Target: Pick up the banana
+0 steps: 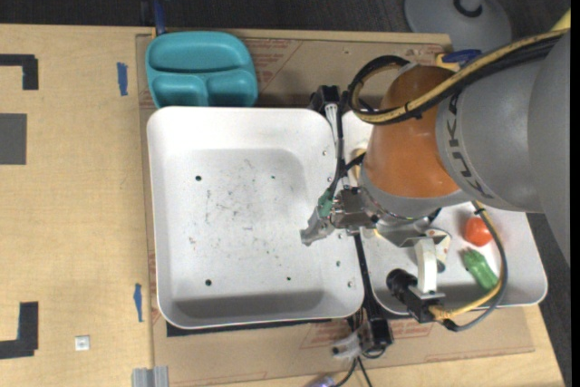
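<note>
The gripper (319,220) is seen at the left bin's (181,285) right edge (how wide it stands cannot be told). No banana can be made out; beyond the arm (489,140), orange (478,232) and green (480,268) items lie.

White letters "KU", the start of a brand name cut off by cables, stand on the grey metal robot arm (507,140); nothing else is legible.
</note>
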`<state>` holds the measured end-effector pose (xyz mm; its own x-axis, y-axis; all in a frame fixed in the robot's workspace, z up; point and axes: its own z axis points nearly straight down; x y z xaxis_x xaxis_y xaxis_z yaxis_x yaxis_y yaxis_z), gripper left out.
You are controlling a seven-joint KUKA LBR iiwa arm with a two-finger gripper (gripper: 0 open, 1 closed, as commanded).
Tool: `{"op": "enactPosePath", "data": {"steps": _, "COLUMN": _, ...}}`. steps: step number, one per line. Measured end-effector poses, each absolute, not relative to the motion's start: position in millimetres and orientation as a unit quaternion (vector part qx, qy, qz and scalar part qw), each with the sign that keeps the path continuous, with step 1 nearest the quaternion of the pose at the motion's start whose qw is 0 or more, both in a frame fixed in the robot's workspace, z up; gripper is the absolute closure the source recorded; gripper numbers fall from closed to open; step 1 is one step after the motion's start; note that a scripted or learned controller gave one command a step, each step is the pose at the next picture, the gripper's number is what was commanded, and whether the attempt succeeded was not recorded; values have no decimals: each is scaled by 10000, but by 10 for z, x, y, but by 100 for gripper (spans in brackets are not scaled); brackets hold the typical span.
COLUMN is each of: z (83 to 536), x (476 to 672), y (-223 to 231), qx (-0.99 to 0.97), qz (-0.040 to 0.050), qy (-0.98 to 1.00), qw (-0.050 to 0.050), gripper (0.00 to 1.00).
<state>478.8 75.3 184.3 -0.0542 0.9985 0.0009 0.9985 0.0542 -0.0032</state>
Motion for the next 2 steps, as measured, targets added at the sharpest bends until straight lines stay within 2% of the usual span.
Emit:
{"op": "enactPosePath", "data": {"steps": 1, "z": 1270, "x": 4837, "y": 1059, "qx": -6635, "qz": -84, "qy": -7481, "qw": -34, "gripper": 0}}
{"op": "enactPosePath", "data": {"steps": 2, "z": 1084, "x": 4799, "y": 1311, "qx": -6291, "qz": 7, "qy": -7773, "qw": 8, "gripper": 0}}
